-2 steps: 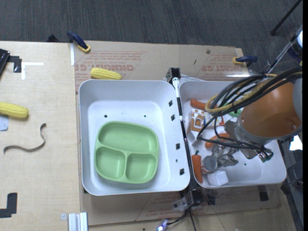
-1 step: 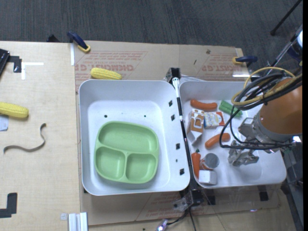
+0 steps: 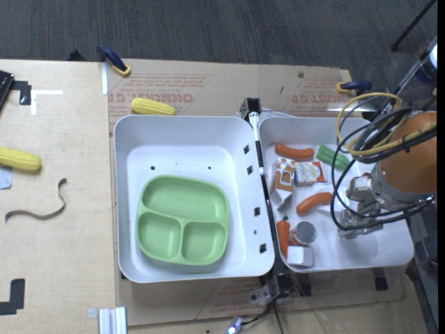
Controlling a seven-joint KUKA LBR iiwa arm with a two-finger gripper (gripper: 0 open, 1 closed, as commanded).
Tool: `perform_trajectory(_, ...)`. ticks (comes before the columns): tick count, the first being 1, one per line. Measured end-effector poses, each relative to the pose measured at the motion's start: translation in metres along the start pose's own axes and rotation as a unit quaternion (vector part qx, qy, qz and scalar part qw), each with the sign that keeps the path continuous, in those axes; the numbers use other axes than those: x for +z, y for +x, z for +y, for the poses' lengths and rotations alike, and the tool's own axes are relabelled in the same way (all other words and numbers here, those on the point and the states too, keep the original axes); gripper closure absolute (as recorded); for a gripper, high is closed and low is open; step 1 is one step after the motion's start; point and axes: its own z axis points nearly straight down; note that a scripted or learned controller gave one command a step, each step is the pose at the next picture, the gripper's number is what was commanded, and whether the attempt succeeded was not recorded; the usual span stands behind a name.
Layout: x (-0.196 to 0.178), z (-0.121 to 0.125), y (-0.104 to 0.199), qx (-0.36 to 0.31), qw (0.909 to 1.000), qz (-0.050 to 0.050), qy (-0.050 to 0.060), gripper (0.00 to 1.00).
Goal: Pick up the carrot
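One arm: the arm reaches into the right bin from the right, its gripper low over that bin's bare right part.
Jaws: cannot tell whether they are apart or together; cables and the wrist hide them.
Carrot: the carrot lies along the right bin's left wall, near the front, well apart from the gripper, just beside a small can and a white block.
Step in hand: judged to be the approach; nothing is seen held.
Doing it well: the gripper should probably cross to the left wall, line up across the carrot's width, and come down clear of the can and the wall.
Counts, right bin: two sausages, one carton, one green piece.
Counts, left bin: one green plate in the left bin.
Counts, worktop: two corn cobs on the worktop.
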Motion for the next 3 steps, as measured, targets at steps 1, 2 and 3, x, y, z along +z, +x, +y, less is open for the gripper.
perform_trajectory(1,0.0,0.008,0.053,-0.122,0.9926,0.0,-0.001,1.0)
perform_trajectory(2,0.0,-0.046,0.035,-0.166,0.9861,-0.001,0.0,1.0)
perform_trajectory(3,0.001,-0.044,0.028,-0.169,0.9856,-0.006,-0.002,0.0)
